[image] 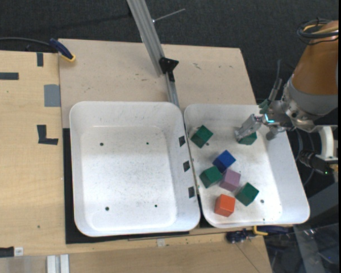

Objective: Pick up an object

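The two bins (128, 110) look like smooth white plastic, faintly speckled. The bench (23, 169) is pale matt wood; the slanting rail (145, 24) brushed metal

- No text, label, brand, number or sign can be read anywhere in the camera view.
- The dark tape marks (4, 80) on the pale wooden bench top (23, 169) are plain shapes, not letters.
- The coloured cubes in the right-hand shallow white bin (284, 175) show bare faces with no printing.
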Robot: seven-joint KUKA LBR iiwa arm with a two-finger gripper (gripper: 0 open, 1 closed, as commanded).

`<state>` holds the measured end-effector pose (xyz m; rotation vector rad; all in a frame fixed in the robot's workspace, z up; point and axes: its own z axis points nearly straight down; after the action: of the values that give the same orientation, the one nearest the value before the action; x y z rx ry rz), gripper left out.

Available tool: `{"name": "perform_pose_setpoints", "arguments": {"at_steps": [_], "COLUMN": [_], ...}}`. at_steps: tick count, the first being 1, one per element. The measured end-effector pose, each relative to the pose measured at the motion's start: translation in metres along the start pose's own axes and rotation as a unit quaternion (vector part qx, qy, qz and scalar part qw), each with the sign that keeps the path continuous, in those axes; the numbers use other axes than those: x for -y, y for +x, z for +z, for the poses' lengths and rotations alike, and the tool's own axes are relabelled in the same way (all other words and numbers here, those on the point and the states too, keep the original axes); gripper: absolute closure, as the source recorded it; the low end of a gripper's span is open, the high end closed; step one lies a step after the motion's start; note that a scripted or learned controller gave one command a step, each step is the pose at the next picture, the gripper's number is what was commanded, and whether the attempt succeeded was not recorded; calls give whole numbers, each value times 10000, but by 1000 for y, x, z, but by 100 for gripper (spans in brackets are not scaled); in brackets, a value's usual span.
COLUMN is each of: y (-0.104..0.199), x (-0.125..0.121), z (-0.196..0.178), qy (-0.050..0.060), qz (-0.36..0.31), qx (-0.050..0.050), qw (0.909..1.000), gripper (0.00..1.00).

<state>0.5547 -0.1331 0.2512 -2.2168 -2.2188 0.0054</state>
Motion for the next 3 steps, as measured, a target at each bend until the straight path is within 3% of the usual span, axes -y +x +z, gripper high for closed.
{"name": "perform_pose_setpoints", "arguments": {"at_steps": [1, 3], "y": [0, 6], "x": [-1, -1], "z": [-3, 125], "qy": [-22, 9], "qz": [-7, -4], "qx": [6, 2], "qw": [10000, 10000], "gripper": [0, 0]}}
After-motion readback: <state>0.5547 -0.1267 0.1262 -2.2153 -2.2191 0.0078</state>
